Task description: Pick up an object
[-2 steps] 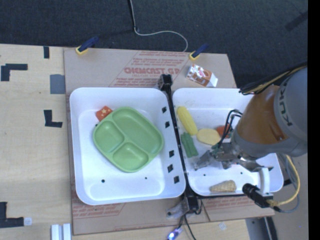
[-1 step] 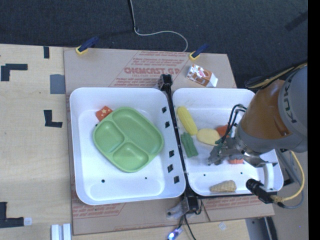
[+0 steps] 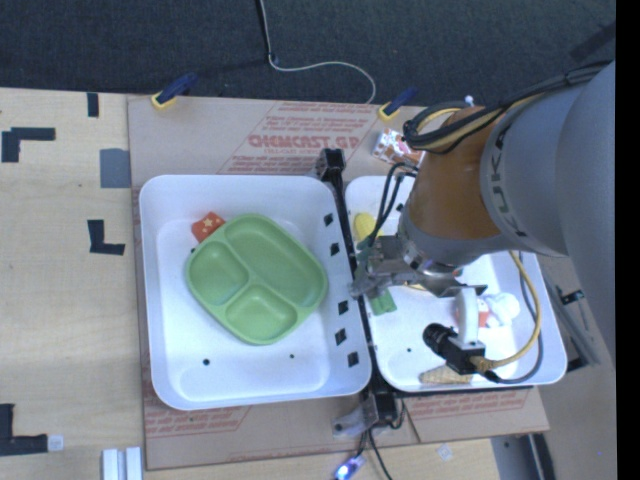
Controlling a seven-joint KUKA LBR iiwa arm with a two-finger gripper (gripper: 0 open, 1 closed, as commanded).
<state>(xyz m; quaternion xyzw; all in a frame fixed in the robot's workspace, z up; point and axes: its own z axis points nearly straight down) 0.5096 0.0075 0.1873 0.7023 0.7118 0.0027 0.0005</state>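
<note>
- My jaws (image 3: pixel 375 286) hang low in the right bin (image 3: pixel 520 363), beside the divider.
- A small green object (image 3: pixel 382 303) sits just below them; possibly pinched, I cannot tell.
- Best: close squarely, lift straight.

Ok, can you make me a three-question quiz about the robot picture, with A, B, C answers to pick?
1. Where is the green plate?
A. left bin
B. right bin
C. on the cardboard

2. What colour is the small thing peeking out beside the plate?
A. blue
B. red
C. white

3. How does the plate lie?
A. standing on its edge
B. flat, hollows facing up
C. upside down

Answers: 1 A, it sits inside the left bin. 2 B, a red piece shows at its upper left edge. 3 B, its three hollows are plain to see.
</note>
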